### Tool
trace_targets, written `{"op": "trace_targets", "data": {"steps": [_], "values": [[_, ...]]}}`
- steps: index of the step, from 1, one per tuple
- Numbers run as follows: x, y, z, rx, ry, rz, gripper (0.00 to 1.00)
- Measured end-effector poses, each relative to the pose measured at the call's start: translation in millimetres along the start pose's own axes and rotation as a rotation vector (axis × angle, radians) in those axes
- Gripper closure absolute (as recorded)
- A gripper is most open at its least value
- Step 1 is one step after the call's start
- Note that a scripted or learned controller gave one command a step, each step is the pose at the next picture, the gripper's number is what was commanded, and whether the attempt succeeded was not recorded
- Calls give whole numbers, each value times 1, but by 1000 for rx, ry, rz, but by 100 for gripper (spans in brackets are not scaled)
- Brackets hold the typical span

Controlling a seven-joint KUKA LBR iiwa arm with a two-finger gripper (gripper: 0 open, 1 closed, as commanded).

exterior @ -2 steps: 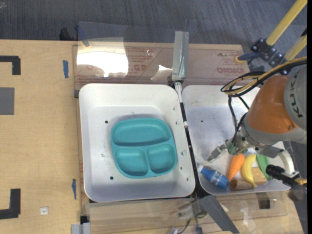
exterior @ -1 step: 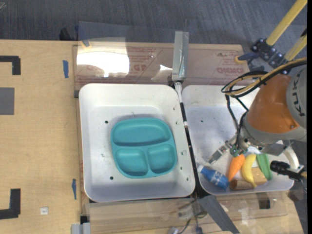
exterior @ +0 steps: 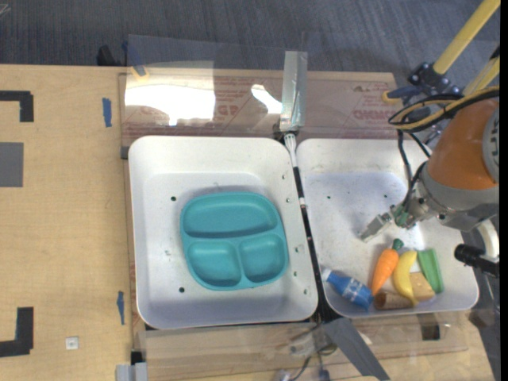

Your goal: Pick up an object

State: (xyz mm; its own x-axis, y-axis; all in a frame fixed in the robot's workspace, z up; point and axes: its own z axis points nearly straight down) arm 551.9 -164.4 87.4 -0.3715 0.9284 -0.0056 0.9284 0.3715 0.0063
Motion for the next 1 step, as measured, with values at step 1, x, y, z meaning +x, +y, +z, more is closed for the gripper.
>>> {"op": "trace_targets", "data": {"steps": [1], "values": [[61, -43, -1, 2, 4, 53, 0]]}}
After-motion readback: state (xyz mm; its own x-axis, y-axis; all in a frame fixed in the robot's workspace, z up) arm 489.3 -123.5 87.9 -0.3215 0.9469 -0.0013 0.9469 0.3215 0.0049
